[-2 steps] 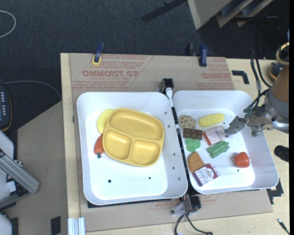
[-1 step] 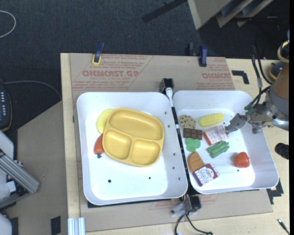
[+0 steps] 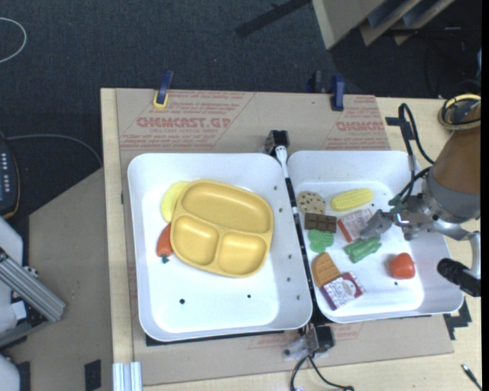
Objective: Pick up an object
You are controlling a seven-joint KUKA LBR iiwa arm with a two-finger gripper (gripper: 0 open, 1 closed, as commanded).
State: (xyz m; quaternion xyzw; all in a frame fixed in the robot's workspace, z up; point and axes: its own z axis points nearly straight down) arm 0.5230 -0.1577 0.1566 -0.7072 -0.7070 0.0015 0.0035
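Camera view shows us the gripper (image 3: pixel 380 223) low in the right bin (image 3: pixel 382 162), just above the green toy (image 3: pixel 361 250) and beside the red-white packet (image 3: pixel 354 224), probably because we aim there, but its opening we cannot tell.

We see dark blue-grey carpet (image 3: pixel 69 69) around the bench (image 3: pixel 229 114), its brown board printed red. Two clamps (image 3: pixel 161 92) grip its far edge; a pale wooden piece (image 3: pixel 367 19) sits beyond its far right corner.
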